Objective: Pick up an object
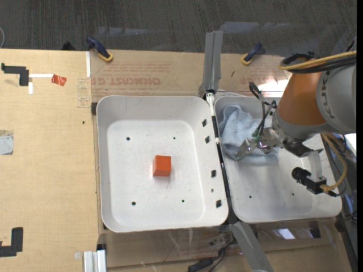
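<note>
My gripper (245, 150) hangs low in the right bin (283, 208), at the edge of a crumpled pale-blue cloth (235, 126); I cannot tell its state. I judge this the reach-and-grasp step: next, close on the cloth and lift. An orange block (162, 166) sits alone in the left bin (113, 152), well apart.
</note>
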Robot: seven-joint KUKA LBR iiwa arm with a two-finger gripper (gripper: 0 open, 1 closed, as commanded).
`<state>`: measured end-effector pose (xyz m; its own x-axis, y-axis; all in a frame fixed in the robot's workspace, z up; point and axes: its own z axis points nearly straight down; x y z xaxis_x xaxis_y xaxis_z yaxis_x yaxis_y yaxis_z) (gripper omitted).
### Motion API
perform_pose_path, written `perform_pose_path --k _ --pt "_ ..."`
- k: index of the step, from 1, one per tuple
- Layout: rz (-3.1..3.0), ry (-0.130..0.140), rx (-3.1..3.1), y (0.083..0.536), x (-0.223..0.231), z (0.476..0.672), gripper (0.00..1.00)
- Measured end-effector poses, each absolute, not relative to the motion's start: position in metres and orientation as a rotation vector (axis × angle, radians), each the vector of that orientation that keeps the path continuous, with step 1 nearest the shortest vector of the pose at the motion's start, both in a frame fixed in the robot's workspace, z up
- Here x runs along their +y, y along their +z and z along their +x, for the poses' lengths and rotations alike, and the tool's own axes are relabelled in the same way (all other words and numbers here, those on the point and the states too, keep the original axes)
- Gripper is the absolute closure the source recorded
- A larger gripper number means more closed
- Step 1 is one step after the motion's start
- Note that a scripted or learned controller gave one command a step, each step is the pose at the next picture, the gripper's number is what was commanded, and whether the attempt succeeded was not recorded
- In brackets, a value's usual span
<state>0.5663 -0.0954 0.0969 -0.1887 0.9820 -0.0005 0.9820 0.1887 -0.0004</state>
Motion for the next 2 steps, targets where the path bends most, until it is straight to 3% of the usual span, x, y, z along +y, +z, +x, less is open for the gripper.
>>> perform_pose_path --k 1,2 --pt "2.006 -0.003 2.418 0.106 -0.097 0.566 1.00" --pt "2.538 -0.007 1.853 0.190 -0.075 0.617 1.00"
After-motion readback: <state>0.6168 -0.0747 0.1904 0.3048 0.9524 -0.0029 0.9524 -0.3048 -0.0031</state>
